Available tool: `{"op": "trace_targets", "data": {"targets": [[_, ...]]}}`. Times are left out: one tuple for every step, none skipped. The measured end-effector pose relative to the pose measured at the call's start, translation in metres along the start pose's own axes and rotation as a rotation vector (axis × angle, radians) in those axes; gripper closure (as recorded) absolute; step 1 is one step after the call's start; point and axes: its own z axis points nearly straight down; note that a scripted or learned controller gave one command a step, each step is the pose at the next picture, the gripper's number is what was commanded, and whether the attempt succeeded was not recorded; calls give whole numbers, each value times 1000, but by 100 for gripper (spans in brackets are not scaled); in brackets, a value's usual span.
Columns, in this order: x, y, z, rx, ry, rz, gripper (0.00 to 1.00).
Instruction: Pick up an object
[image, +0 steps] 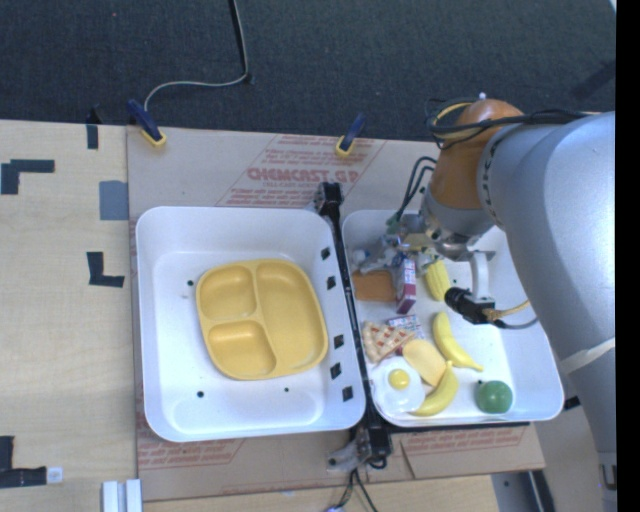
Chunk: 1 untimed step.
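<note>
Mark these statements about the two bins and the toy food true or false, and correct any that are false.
1. The yellow divided plate lies in the left bin. True.
2. The green ball sits on the yellow divided plate. False: it lies in the right bin, near that bin's front right corner.
3. The fried egg lies in the right bin, near its front edge. True.
4. The gripper hangs over the left bin. False: it is over the back part of the right bin.
5. The pizza slice lies behind the fried egg in the same bin. True.
</note>
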Motion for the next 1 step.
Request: {"op": "trace_targets", "data": {"targets": [[0, 0, -10, 0, -1, -1, 100]]}}
